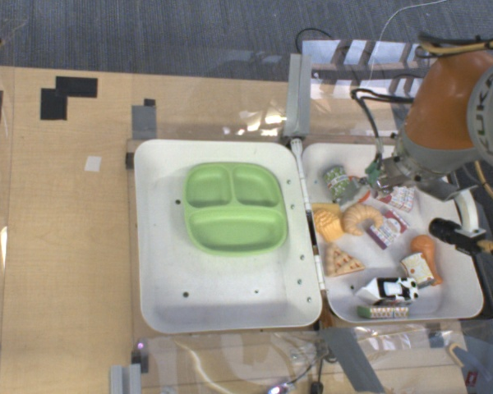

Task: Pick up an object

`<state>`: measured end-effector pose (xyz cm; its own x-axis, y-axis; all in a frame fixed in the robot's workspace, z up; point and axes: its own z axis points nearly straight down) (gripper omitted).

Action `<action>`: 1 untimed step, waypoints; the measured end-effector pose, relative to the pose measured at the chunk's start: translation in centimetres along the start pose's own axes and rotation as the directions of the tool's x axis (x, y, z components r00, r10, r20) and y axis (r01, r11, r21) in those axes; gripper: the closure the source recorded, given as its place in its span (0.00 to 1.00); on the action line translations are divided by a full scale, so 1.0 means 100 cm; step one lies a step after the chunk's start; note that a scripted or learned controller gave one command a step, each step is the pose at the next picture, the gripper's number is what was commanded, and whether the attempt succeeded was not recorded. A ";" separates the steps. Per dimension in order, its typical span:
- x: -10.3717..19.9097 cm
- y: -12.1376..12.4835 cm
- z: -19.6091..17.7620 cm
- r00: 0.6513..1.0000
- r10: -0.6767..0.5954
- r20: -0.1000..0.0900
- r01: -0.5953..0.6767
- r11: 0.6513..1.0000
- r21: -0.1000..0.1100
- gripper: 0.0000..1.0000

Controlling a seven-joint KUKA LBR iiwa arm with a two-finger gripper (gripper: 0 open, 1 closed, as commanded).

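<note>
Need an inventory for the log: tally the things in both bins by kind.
Green divided tray: 1
Pastry and bread items (croissant, pizza slice, yellow wedge): 3
Other packets and toys, right bin: roughly 6, crowded, hard to separate
Total: about 10

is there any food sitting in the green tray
No, the green tray in the left bin has all three compartments bare; the toy food lies in the right bin.

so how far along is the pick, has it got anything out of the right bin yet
Nothing looks picked yet. The croissant, pizza slice, green can and cow-print carton all lie in the right bin, and the green tray in the left bin has nothing on it. In hand: the end effector sits low over the bin's upper part, near the can. Left: closing on an object and lifting it.
</note>
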<state>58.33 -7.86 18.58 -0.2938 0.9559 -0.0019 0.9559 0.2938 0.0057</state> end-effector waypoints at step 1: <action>-0.007 0.045 0.000 0.994 0.106 0.000 -0.106 0.994 0.000 0.00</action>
<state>62.82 -7.23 18.62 -0.1913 0.9815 -0.0016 0.9815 0.1913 0.0063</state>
